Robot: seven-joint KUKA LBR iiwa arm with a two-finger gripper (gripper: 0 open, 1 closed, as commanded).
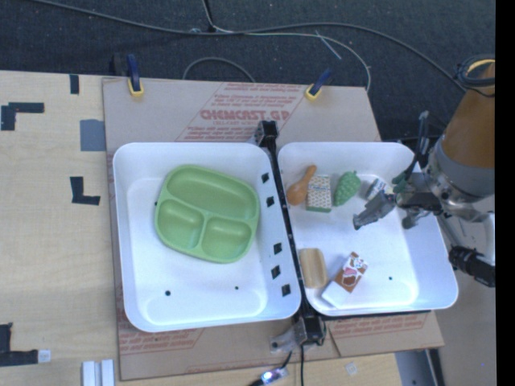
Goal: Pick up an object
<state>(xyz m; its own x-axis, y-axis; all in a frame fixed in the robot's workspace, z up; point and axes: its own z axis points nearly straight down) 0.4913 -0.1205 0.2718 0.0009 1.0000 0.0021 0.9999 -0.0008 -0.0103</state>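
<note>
My gripper hangs over the right bin, near its right side, with its two fingers spread apart and nothing between them. Just left of it lie a green bumpy object, a pale checkered block and an orange piece, close together at the bin's back left. Near the front of the same bin lie a tan bread-like piece, a small red and white packet and a white card.
The left bin bears a green divided tray. A black divider runs between the bins. Two clamps hold the cardboard at the back.
</note>
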